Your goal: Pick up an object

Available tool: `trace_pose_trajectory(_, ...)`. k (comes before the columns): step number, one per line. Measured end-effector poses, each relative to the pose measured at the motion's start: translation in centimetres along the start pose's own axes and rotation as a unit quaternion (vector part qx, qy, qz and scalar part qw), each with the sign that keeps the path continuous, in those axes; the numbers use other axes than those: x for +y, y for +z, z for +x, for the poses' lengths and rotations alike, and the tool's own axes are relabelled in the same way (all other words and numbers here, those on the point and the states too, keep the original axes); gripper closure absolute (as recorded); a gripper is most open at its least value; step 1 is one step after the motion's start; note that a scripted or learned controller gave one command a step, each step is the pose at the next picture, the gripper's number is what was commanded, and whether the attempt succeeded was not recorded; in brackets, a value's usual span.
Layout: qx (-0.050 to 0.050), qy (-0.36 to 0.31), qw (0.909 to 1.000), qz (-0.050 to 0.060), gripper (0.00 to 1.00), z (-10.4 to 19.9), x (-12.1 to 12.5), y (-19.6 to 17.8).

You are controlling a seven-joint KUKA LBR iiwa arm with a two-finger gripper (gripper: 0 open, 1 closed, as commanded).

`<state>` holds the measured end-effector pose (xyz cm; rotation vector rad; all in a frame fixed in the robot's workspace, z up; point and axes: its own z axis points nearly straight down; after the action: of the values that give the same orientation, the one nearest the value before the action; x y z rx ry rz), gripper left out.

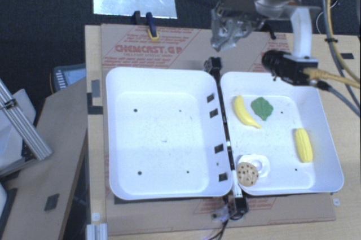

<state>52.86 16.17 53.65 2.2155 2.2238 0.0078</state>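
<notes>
At the near edge of the right bin (pixel 330 174), close to the strip where the two bins meet, sits a round brown cookie (pixel 246 174) with dark spots. It leans on a small white ring (pixel 256 164). A bit further back, by the right wall of that bin, lies a short yellow corn cob (pixel 303 144) with rows of bumps. Further still, near the far left part of the same bin, lies a yellow banana (pixel 245 111), long and a little bent. Just beside it on the right is a flat green leaf (pixel 262 107) with a wavy edge; the two look like they almost touch.

The left bin (pixel 115 137) is white with tiny dark dots.

Behind the bins, a brown board (pixel 186 44) has red letters that read "CHEMCAST", with more letters after it that are too blurry to read.

Past the far edge of the bins hangs the gripper (pixel 224 41), shiny and grey. Nothing is seen between its fingers, and it is hard to tell if it is spread or closed.
</notes>
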Motion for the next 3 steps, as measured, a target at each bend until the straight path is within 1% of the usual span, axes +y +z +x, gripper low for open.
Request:
trace_pose_trajectory(1,-0.001,-0.002,1.0000,0.005,1.00,4.2,-2.1,6.2)
trace_pose_trajectory(2,-0.001,0.000,1.0000,0.002,0.00,3.9,-2.0,5.8)
trace_pose_trajectory(3,0.000,-0.001,1.0000,0.001,1.00,4.0,-1.9,4.7)
